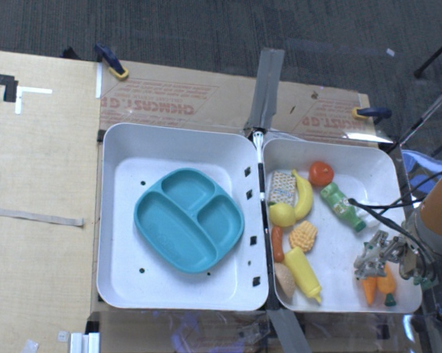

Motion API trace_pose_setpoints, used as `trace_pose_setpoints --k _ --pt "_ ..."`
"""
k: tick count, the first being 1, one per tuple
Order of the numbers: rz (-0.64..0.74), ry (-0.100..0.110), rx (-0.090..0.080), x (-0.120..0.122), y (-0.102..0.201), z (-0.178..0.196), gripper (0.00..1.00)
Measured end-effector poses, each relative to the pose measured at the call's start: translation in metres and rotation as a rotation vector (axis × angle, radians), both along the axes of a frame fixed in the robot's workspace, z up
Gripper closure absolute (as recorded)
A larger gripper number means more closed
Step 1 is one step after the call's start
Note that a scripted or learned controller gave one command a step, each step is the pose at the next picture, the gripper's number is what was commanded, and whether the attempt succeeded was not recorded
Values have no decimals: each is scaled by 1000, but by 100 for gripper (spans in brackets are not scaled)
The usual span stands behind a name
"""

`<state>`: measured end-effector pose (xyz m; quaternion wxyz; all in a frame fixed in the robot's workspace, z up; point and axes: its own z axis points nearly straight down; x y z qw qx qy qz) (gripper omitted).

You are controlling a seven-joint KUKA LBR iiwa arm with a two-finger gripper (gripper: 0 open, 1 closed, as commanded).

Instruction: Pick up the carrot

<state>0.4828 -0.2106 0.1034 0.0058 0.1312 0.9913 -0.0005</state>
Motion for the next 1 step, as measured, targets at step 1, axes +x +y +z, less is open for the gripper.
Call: trace_pose_setpoints --k 1 --pt "-173 8 4 5 56 -11 100"
